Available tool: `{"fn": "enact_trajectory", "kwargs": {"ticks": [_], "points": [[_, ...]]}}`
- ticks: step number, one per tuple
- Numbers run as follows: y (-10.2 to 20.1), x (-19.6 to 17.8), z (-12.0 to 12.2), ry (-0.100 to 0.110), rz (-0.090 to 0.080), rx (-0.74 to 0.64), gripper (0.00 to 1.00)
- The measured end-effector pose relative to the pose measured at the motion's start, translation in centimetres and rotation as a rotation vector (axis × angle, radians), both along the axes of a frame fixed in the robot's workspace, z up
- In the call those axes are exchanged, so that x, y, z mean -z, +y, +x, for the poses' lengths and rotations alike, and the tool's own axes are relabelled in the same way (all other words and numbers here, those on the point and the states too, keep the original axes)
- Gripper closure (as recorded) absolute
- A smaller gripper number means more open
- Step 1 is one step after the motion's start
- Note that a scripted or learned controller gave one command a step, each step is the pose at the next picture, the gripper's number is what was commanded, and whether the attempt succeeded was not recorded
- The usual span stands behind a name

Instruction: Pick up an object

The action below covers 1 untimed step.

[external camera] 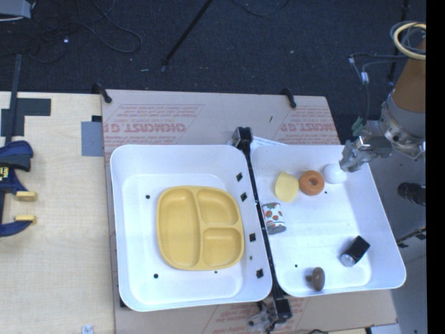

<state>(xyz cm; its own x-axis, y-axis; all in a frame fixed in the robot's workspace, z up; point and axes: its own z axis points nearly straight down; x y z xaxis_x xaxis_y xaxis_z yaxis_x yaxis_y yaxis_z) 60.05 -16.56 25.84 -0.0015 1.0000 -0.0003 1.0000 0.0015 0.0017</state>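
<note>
- Camera view: two shallow white bins of smooth plastic sit side by side on a sheet of brown cardboard (160,117) with red print; the left bin (132,165) and the right bin (379,207) meet along a black clipped seam.
- The left bin holds one thing: a yellow tray (199,227), glossy, with rounded corners and three compartments.
- The right bin holds six loose objects.
- One pale yellow rounded piece (286,186) lies near the bin's far wall, touching or just beside one orange ring (311,182) shaped like a doughnut.
- One small white ball (335,174) rests just right of the ring, close to the far right corner.
- One small can (273,218) with a red-and-white label lies tilted against the seam.
- One black block (355,250) with a silvery end lies near the right wall.
- One brown, stone-like lump (316,278) sits near the front wall.
- One gripper (353,155), grey metal, hangs over the far right corner just beside the white ball; I cannot tell how its claw is set.
- One blue clamp (14,186) with yellow tips sits on the pale wooden bench (55,270) at left.
</note>
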Motion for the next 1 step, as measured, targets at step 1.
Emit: {"fn": "enact_trajectory", "kwargs": {"ticks": [1], "points": [[4.32,0.33,-1.27,0.007,0.002,-0.002,1.00]]}}
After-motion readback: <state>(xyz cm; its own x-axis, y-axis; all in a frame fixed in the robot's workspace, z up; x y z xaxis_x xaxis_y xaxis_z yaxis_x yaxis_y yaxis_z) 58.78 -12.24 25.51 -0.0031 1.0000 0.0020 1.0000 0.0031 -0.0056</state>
